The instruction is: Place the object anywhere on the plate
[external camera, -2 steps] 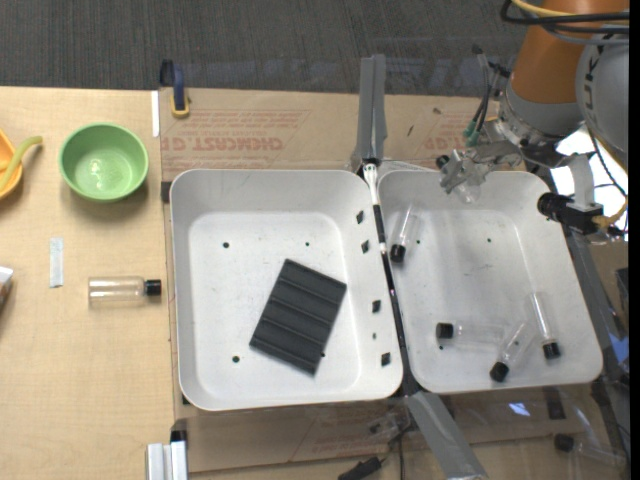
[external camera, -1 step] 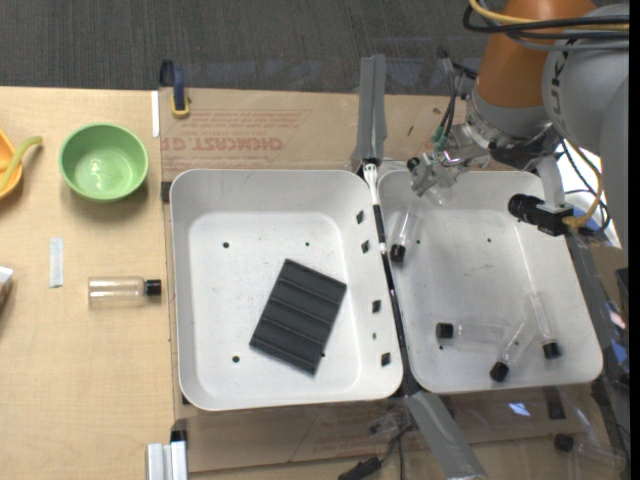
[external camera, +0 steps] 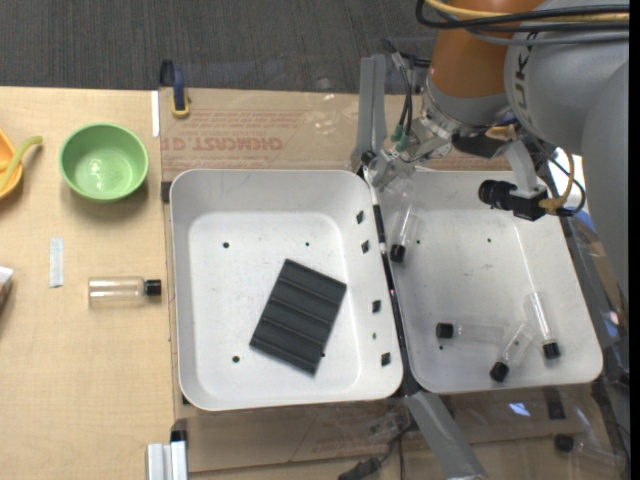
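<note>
Wooden bench (external camera: 80,368), green bowl (external camera: 104,162), ridged black plate (external camera: 298,316) in left bin (external camera: 190,298); jaws (external camera: 385,171) state unclear

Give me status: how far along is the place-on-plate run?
Done: nothing placed; the dark ribbed plate in the left bin is bare. In hand: the gripper sits at the right bin's top-left corner, above a clear vial; no grasp visible. Left: pick a vial, with three more lying near the bin's lower right, carry and set it on the plate.
</note>
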Tool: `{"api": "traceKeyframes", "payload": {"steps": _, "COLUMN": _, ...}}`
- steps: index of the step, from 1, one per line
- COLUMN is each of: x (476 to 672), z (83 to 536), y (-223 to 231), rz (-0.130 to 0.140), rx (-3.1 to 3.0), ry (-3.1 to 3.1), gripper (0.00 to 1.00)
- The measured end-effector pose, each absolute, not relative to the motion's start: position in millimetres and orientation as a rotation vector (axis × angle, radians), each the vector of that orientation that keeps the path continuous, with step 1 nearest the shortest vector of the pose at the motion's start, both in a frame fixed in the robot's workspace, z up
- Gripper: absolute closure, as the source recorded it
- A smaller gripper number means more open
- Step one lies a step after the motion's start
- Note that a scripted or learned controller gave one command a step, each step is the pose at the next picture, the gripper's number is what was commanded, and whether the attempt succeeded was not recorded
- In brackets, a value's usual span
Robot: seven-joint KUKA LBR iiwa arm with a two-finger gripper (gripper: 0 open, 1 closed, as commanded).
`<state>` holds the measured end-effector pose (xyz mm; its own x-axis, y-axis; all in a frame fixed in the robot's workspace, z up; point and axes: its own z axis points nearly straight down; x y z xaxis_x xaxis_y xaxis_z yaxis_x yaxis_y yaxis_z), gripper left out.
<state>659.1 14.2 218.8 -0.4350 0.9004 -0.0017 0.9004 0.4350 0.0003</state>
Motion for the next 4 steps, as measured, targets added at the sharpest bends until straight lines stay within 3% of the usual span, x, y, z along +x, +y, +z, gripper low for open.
{"api": "traceKeyframes", "payload": {"steps": 1, "x": 659.2, "z": 218.8, "y": 14.2, "rz": -0.001, "rx": 1.669, "ry": 2.66, "gripper": 0.0}}
{"api": "traceKeyframes", "payload": {"steps": 4, "x": 659.2, "z": 218.8, "y": 14.2, "rz": -0.001, "rx": 1.669, "ry": 2.66, "gripper": 0.0}}
